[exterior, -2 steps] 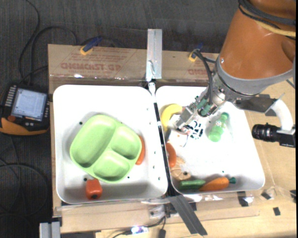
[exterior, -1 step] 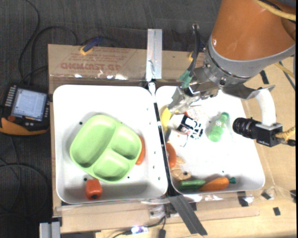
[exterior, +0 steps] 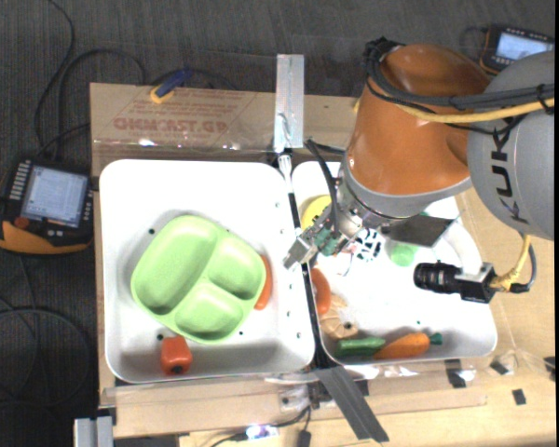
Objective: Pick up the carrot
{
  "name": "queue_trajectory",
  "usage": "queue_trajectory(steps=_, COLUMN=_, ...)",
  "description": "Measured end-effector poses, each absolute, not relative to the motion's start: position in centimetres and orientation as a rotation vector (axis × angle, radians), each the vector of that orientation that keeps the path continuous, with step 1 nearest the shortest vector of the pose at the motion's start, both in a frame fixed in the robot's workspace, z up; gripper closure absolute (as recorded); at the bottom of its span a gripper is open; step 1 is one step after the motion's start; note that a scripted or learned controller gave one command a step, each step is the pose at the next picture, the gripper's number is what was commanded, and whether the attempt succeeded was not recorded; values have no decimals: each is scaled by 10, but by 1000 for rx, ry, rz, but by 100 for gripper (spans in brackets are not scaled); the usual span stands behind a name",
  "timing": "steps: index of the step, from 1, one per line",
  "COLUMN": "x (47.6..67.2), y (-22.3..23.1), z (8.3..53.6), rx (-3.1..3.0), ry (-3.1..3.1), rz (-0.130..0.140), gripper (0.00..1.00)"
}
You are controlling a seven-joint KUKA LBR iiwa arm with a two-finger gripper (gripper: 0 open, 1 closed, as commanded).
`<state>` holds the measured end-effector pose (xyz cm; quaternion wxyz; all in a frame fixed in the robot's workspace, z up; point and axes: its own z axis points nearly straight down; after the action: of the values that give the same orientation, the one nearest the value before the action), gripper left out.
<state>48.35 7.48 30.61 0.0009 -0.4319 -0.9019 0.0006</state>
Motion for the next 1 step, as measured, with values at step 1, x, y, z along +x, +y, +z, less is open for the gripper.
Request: queue_trajectory(steps=1, x=483, y=123, z=303, rx=-1855, ry=-2532, rz=5, gripper=100)
